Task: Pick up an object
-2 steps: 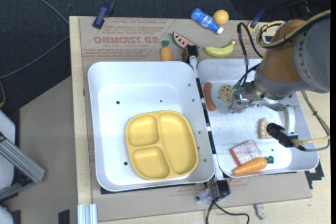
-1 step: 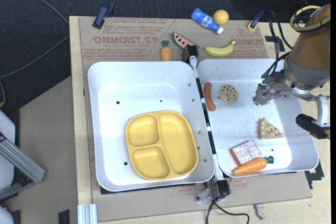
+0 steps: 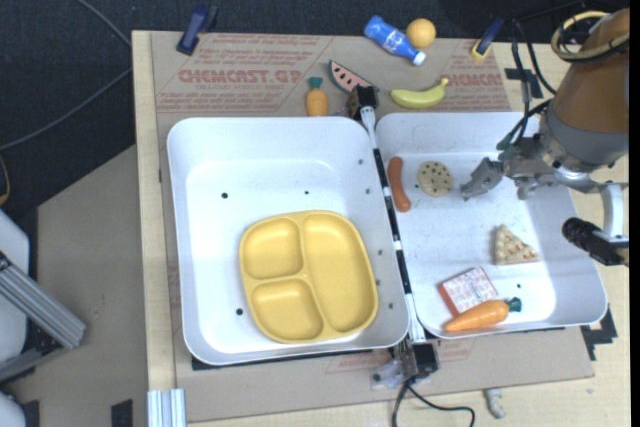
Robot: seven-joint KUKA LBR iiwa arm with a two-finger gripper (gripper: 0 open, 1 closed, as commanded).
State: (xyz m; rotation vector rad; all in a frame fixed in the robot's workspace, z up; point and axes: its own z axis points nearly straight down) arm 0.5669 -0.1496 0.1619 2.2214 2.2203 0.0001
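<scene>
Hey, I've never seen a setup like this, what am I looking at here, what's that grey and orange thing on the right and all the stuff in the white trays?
One camera looks down at a slant on a bench. The grey and orange thing is a robot arm; its pincer hovers over the right bin. Nothing shows between its fingers. That bin holds toy food: a sausage, a cookie, a pizza slice, a small red box and a carrot. The left bin holds a yellow divided plate. Behind the bins lie a banana, a blue bottle and other toys.

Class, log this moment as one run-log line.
end effector: over right bin, beside cookie | grasp: none seen | yellow tray: left bin
</scene>
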